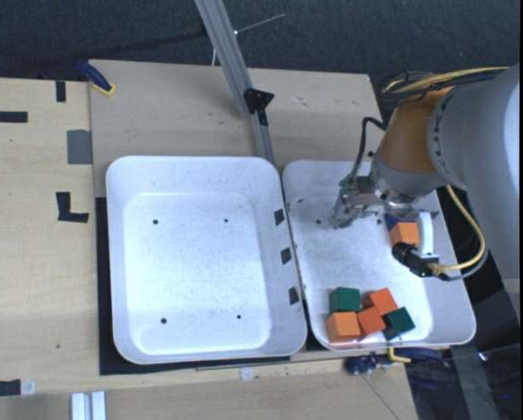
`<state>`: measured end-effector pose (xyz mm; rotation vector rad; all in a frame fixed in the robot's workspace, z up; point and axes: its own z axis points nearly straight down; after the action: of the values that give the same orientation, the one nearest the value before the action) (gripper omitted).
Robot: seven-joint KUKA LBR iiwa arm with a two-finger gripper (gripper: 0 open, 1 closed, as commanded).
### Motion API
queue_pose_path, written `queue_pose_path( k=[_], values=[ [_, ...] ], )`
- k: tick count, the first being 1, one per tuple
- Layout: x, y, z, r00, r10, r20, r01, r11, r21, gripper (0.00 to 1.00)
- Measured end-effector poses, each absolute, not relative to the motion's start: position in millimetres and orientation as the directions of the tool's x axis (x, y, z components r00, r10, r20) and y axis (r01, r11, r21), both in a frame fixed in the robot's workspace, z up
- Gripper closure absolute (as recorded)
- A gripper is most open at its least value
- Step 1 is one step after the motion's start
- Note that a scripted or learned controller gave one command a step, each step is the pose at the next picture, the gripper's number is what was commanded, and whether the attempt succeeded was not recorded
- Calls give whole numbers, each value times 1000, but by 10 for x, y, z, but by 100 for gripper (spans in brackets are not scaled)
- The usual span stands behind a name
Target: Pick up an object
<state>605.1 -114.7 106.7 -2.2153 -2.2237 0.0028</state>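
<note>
Pincer: mine (342, 219), low over the upper part of the right bin (331, 261), tips down near the bin floor; can't tell if apart or together, too small and blurry
Pincer load: nothing visible between the tips
Wrist: orange band (410, 138) just above the pincer, grey arm (484, 147) coming in from the right
Cable: yellow cable (467, 234) looping by the arm at the bin's right side
Nearest block: small orange block (406, 234), right of the pincer, apart from it, near the bin's right wall
Block cluster: bottom of the right bin, well apart from the pincer, blocks bunched and touching
Cluster items: green block (345, 300), orange cube (343, 325), orange piece (381, 304), dark green block (400, 322)
Left bin: white (191, 261), just beside the right bin, edges touching
Desk: tan wood (34, 234), black tape marks on the left part
Pole: grey metal bar (222, 33) slanting from the top down to the bins' upper edge
</note>
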Motion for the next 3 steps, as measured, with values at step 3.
queue_pose_path(
  k=[3],
  values=[
    [5947,-451,2157,-7,1000,2,1000,7,-2,100]
  ],
)
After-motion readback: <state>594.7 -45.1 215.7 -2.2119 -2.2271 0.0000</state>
